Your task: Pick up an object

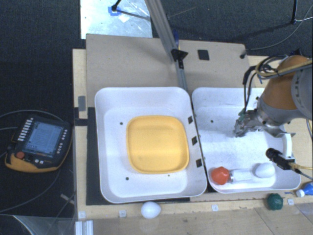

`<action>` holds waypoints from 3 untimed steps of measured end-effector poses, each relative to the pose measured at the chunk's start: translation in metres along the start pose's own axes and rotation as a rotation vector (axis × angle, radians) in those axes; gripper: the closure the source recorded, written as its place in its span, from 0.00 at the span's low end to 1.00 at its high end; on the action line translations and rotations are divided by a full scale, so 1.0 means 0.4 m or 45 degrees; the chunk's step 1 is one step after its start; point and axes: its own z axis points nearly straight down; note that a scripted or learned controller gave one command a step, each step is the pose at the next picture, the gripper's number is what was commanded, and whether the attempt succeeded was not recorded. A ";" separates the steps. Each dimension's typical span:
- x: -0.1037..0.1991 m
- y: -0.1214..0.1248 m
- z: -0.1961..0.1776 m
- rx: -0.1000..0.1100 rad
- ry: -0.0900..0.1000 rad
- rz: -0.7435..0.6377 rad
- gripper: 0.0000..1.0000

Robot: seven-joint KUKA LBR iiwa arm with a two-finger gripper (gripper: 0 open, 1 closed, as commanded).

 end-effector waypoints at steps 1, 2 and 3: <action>0.018 0.003 -0.113 -0.003 0.000 -0.002 1.00; 0.009 -0.015 -0.257 -0.005 -0.001 0.000 1.00; 0.009 -0.013 -0.370 -0.004 -0.001 -0.001 1.00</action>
